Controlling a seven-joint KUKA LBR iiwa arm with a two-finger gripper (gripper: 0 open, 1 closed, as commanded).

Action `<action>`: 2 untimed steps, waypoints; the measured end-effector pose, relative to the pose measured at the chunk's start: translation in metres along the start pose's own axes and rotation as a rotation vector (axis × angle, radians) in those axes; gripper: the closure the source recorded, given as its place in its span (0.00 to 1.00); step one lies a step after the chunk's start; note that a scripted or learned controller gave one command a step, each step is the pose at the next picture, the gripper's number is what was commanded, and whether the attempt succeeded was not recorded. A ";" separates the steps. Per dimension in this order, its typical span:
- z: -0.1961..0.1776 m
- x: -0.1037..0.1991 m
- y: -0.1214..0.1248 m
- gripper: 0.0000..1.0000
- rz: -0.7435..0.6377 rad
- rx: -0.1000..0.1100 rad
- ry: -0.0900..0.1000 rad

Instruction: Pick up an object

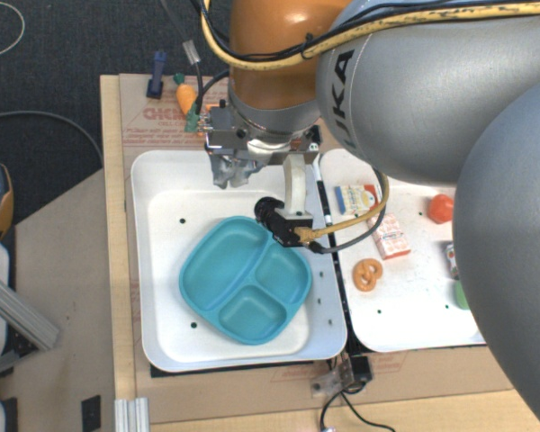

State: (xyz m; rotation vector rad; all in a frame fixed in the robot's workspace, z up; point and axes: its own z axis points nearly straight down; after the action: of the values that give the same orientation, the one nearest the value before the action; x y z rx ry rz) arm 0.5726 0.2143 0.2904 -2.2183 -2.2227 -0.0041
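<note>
Teal divided plate, lying flat in the left bin. Gripper over the bin's far part, just beyond the plate; whether it is apart or together cannot be told. Pretzel in the right bin.

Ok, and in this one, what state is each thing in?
gripper: over the far end of the left bin, just beyond the plate
plate: flat, right way up, in the left bin
pretzel: lying flat in the right bin
box: lying flat in the right bin
packet: flat, partly hidden by the arm
ball: resting in the right bin, next to the arm
</note>
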 end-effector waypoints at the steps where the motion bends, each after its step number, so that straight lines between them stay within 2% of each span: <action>1: 0.033 0.011 -0.052 1.00 -0.001 0.009 -0.003; 2: -0.077 0.010 -0.012 1.00 0.001 -0.014 0.002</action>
State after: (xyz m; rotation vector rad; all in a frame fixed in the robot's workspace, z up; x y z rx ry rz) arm 0.5608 0.2237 0.3674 -2.2252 -2.2277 -0.0223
